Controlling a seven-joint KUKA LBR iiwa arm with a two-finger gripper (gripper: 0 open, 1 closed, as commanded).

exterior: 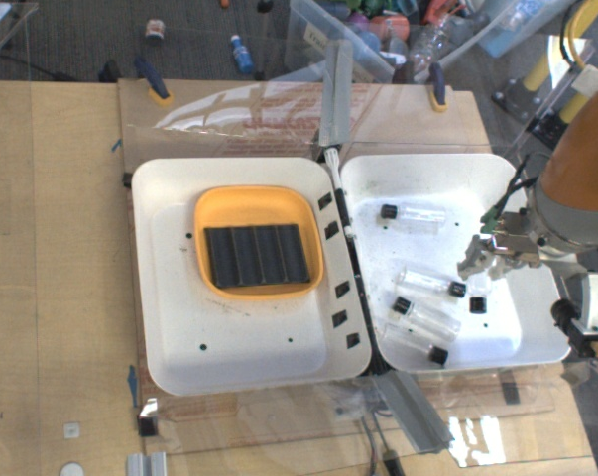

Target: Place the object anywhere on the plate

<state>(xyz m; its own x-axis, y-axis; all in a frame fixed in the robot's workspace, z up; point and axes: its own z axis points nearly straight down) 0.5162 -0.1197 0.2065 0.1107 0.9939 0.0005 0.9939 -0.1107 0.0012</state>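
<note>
Wooden bench [51, 266] with two white bins, arm reaching from right, gripper [480, 261] low over right bin [497, 340] (finger spacing unclear), vials [427, 286] beneath.

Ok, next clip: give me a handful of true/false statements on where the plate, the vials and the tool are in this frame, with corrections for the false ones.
1. The yellow plate sits in the left bin. True.
2. The plate carries a dark ridged insert. True.
3. A clear vial lies on the plate. False: the clear black-capped vials, such as the one at the far side, all lie in the right bin.
4. The tool hovers over the left bin. False: it is over the right bin, near its right side.
5. The right bin holds exactly one vial. False: several lie there, including a cluster near the front.
</note>
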